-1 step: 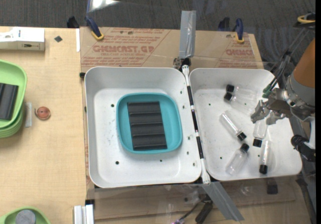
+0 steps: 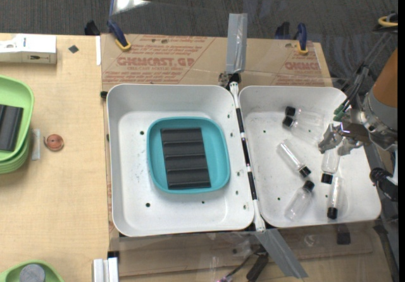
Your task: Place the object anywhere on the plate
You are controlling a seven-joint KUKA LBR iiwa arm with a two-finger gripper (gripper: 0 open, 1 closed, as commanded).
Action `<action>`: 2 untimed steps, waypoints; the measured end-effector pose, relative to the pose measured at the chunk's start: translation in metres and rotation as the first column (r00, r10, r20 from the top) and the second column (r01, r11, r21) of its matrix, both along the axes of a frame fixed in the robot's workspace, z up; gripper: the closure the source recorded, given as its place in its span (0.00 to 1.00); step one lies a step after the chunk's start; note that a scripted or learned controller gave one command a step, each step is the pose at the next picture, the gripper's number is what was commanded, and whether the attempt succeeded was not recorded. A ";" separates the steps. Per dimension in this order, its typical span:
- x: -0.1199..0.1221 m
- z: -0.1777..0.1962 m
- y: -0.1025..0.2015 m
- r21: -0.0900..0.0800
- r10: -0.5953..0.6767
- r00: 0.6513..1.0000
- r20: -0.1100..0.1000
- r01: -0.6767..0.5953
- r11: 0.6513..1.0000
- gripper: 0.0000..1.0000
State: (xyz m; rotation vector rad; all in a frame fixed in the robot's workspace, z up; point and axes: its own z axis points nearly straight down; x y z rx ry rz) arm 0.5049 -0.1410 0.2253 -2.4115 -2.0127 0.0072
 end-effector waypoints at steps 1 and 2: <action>0.000 0.000 0.103 0.003 0.224 0.975 0.000 -0.224 0.975 1.00; -0.026 -0.036 0.187 0.003 0.309 0.951 -0.001 -0.309 0.951 1.00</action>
